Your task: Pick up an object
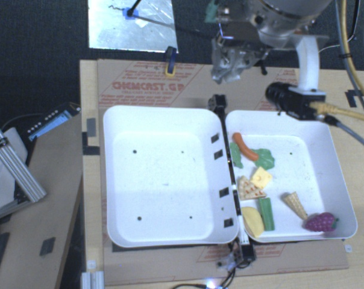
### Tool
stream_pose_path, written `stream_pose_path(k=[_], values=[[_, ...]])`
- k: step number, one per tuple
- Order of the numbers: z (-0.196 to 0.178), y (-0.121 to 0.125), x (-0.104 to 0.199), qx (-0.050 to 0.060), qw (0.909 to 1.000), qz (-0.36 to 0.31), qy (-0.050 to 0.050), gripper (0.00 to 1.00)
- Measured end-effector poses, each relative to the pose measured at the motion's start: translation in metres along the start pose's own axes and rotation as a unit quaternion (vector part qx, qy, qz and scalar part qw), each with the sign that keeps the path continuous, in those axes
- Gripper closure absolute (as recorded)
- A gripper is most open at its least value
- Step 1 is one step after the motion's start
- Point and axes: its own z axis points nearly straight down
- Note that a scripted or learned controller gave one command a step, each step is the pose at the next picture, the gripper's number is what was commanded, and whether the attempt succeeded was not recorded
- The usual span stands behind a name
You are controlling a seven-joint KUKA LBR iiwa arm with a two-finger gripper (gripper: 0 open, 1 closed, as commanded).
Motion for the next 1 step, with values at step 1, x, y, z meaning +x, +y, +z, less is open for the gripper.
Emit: stream_pose_path(k=[1], values=[[0.1801,-0.0496,-0.0235,0.014,0.9999,0.003,-0.005,1.0]])
